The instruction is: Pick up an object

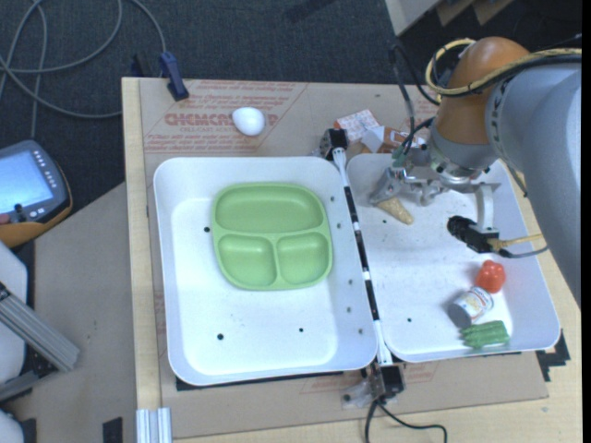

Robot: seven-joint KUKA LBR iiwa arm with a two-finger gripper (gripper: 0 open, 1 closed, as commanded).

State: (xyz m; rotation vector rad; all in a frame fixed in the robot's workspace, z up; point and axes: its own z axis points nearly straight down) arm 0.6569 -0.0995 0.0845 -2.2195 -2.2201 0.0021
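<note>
The gripper [404, 195] is hanging over the far-left part of the right bin [420, 326], fingers spread apart just beside a tan wedge [399, 211], while a red-orange piece [491, 275], small jar [471, 305] and green piece [486, 335] are lying near-right.

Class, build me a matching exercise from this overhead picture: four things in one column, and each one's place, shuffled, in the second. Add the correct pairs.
Column 1
1. green divided plate
2. white egg-shaped object
3. orange-red object
4. blue clip

Column 2
A. on the brown board, beyond the left bin
B. in the right bin, near its right side
C. in the left bin
D. at the board's far left corner

Pairs: 1-C, 2-A, 3-B, 4-D
</note>
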